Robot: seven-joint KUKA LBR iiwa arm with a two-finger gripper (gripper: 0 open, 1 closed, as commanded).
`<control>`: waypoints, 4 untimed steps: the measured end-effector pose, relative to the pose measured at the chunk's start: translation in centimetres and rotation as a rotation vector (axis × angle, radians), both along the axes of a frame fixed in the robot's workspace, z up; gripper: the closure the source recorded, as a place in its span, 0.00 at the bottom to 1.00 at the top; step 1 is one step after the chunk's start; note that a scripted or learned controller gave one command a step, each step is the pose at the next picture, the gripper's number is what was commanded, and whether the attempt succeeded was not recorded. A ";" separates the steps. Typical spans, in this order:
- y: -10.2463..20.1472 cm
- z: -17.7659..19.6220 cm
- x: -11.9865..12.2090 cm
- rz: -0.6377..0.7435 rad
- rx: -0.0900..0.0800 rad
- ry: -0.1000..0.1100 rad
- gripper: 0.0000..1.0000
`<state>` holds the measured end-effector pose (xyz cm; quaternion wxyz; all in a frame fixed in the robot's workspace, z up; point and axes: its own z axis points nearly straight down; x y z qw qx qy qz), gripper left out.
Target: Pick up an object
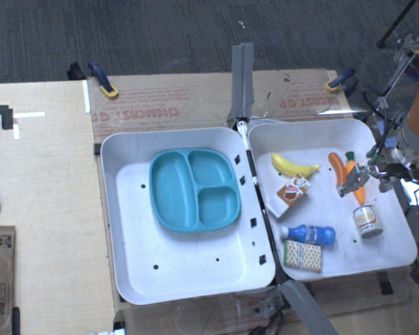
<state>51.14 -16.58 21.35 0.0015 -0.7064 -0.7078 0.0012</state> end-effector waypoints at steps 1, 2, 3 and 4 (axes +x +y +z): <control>-4.3 -12.1 3.8 -0.061 0.011 -0.007 0.00; -4.6 -11.2 3.7 -0.065 0.005 -0.006 1.00; -4.3 -11.2 3.7 -0.062 0.010 -0.004 0.00; -4.4 -10.3 3.7 -0.063 0.006 -0.005 1.00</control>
